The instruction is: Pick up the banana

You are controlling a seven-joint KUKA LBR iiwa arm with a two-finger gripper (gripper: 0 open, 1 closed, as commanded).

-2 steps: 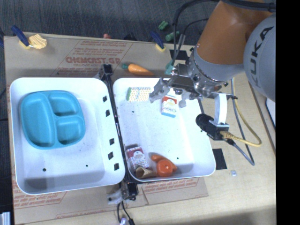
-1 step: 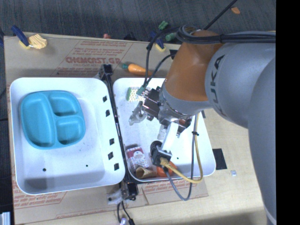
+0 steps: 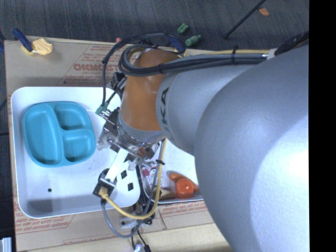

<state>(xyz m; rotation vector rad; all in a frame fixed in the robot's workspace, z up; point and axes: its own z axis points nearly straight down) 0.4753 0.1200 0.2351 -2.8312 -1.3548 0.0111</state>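
One arm (image 3: pixel 231 119) enters from the right and covers most of the right half of the view. Its orange band (image 3: pixel 140 96) sits above the wrist, with black cables (image 3: pixel 147 49) looped over it. The gripper (image 3: pixel 123 185) hangs over the near edge of the left bin (image 3: pixel 21 140), pointing down toward the bin's front rim. Whether the jaws are open or closed cannot be told, and nothing can be seen between them. A yellow cable (image 3: pixel 128 211) curls beneath the gripper.

Count of items:
- One blue tray (image 3: pixel 55 133) with three compartments, lying in the far left part of the left bin.
- One orange item (image 3: pixel 184 187), just right of the gripper at the arm's edge, partly hidden; its kind cannot be told.
- One yellow item (image 3: pixel 42 47) with a blue handle (image 3: pixel 21 37), on the bench beyond the left bin's far corner.
- Two green items (image 3: pixel 188 34) on the floor beyond the bench.

The banana cannot be identified with certainty; the arm hides the right bin.

Surface: the bins rest on a brown cardboard sheet (image 3: pixel 84 62) with red print. Beyond it lies a dark carpet (image 3: pixel 79 9). A black tripod leg (image 3: pixel 252 12) crosses the floor at the upper right.
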